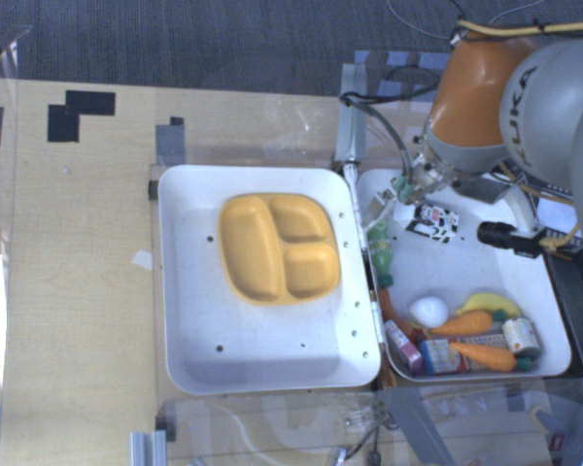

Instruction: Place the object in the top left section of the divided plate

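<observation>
I see the yellow divided plate lying in the left bin, its three sections bare. The arm reaches in from the right, its orange band above the right bin. The claw hangs over that bin's upper left corner, near the wall between the two bins — I cannot tell its state, since the wrist hides it. The objects are clustered along the right bin's lower edge: a white egg, two carrots — one above the other — a yellow banana, a small can and a few packets I cannot name. A small printed card lies just below the wrist. Black tape marks sit on the wooden worktop at upper left.
</observation>
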You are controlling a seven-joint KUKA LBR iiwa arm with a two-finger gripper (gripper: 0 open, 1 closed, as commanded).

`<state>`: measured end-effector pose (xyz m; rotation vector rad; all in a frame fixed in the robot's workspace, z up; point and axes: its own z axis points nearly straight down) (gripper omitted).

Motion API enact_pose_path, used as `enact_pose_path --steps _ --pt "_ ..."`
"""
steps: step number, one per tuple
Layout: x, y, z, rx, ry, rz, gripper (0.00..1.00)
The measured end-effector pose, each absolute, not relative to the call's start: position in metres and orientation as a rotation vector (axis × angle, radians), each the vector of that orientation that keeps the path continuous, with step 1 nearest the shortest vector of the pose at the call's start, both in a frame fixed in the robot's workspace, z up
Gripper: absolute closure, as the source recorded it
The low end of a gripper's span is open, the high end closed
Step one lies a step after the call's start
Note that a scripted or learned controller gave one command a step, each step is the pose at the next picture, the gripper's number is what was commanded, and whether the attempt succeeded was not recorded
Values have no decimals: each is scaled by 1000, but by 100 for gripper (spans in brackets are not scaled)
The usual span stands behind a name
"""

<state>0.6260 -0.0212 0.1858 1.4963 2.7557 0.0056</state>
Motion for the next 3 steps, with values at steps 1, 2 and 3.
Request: enact_pose_path --steps 1,2,3 --pt "628 -20 198 1486 2753 12 100" --pt "603 -96 93 1469 2769 4 100" --pt "642 -122 90 1230 2904 2 100"
